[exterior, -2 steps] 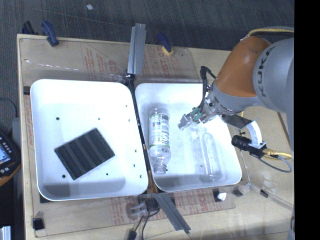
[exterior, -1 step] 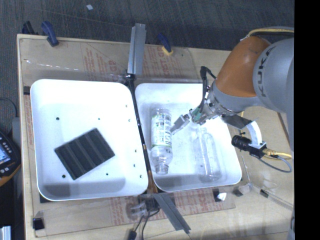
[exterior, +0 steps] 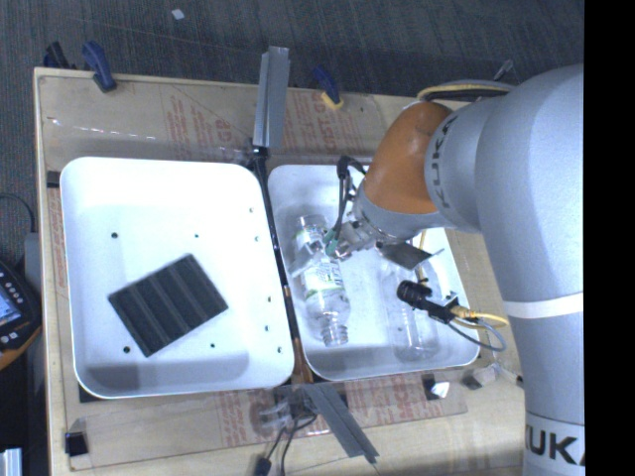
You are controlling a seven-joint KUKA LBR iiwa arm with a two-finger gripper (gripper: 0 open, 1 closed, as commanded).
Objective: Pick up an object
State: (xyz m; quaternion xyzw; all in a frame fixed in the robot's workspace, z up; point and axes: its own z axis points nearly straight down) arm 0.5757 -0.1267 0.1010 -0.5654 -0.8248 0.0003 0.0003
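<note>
A clear plastic bottle (exterior: 323,284) with a pale label lies lengthwise in the left part of the right bin (exterior: 369,357). A second clear container (exterior: 415,331) lies near that bin's front right corner. A black ribbed slab (exterior: 167,303) rests flat in the left bin (exterior: 149,175). My gripper (exterior: 338,243) is low in the right bin, at the far end of the clear bottle. The orange-banded wrist (exterior: 407,172) covers most of it, so I cannot see whether it touches the bottle.
A black connector with a yellow cable (exterior: 429,299) hangs off the arm above the right bin's floor. The bins share a narrow divider (exterior: 276,266). Blue clamps (exterior: 97,65) and a grey bar (exterior: 270,97) sit along the bench's far edge.
</note>
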